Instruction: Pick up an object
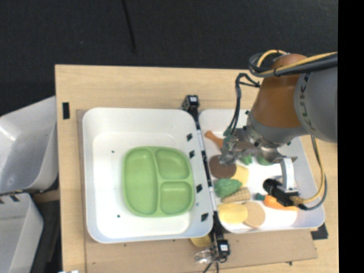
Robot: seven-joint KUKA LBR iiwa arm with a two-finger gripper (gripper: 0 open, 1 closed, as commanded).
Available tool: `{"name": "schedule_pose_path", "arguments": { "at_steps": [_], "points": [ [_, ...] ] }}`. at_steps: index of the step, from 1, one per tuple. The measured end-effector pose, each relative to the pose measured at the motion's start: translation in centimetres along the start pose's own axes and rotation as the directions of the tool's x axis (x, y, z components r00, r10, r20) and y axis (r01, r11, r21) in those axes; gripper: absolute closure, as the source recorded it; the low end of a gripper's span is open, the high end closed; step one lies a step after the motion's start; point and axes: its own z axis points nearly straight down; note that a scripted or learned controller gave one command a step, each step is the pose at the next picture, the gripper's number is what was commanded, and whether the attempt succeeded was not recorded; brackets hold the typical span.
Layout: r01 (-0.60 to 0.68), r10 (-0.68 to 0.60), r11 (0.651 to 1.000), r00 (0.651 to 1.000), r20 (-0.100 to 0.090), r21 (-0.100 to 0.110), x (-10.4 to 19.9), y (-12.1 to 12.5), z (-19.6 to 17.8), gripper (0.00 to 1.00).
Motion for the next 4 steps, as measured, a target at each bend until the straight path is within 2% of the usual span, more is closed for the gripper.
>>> {"name": "schedule_pose_path", "arguments": {
  "at_steps": [1,2,4],
  "points": [
    [-0.007,0.007,1.0,1.0,0.001,0.003,-1.8,-3.8,-1.5,1.0],
    [-0.001,0.001,1.0,1.0,0.001,-0.006,0.6,-5.1,-9.0,1.0],
    [0.004,-0.004,1.0,1.0,0.004,-0.002,0.3,-4.9,-10.6,1.0]
  ]
}}
